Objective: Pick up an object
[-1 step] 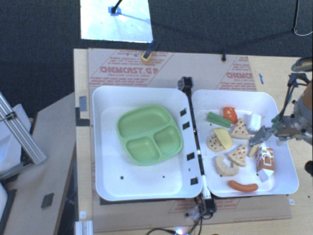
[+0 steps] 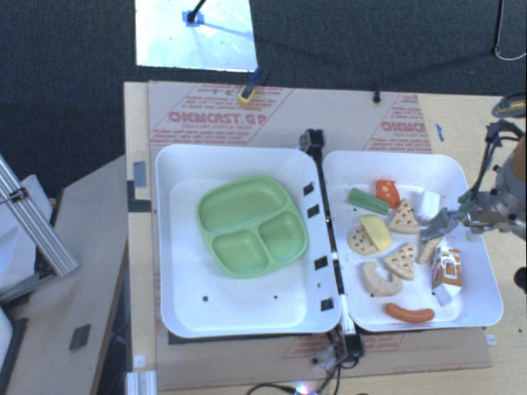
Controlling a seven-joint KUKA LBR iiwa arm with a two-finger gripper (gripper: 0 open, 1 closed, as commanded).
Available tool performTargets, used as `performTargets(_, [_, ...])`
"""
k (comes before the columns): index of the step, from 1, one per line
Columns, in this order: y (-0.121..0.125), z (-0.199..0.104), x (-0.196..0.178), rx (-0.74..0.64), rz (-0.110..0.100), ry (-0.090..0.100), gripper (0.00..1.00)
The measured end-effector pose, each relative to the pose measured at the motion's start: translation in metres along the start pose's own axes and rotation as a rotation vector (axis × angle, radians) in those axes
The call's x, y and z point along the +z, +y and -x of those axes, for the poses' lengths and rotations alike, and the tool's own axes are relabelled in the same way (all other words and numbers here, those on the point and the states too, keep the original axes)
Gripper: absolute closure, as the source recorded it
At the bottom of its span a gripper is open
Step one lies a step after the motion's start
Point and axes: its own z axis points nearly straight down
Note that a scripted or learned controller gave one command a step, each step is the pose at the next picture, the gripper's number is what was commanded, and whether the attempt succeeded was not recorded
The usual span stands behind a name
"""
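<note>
Camera view is showing two white bins sitting side by side on the tabletop, and the arm is reaching in over the right edge toward the right bin [image 2: 478, 220]. The hand [image 2: 436, 227] is hovering low near that bin's right wall, and I cannot tell how it is set, since it is blurring into the pieces under it. Nothing is showing as held. The likeliest thing to lift, judging by closeness, is the small carton [image 2: 446, 271] lying just below the hand; it is looking light and stiff, a boxy shape that should be taking a pinch across its narrow sides, though smooth faces may be slipping. Crowding it are toy foods: a pizza slice [image 2: 403, 261] just beside it toward the bin's middle, another pizza slice [image 2: 403, 217] above, a yellow wedge [image 2: 378, 232] resting on a cookie [image 2: 360, 240], a pale curled piece [image 2: 380, 279], a sausage [image 2: 409, 312] near the front wall, a green stick [image 2: 369, 202] and a red tomato piece [image 2: 387, 192] toward the back, and a white block [image 2: 426, 203]. These neighbours are leaving little room for a clean descent. The left bin [image 2: 177, 303] is carrying a green divided plate [image 2: 251, 225], well apart from the work
</note>
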Motion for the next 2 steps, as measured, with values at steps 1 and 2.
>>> performTargets(1, [-0.002,-0.001,0.042,0.002,-0.004,0.001,0.00])
performTargets(2, [0.004,-0.004,0.102,0.002,-0.005,0.002,0.00])
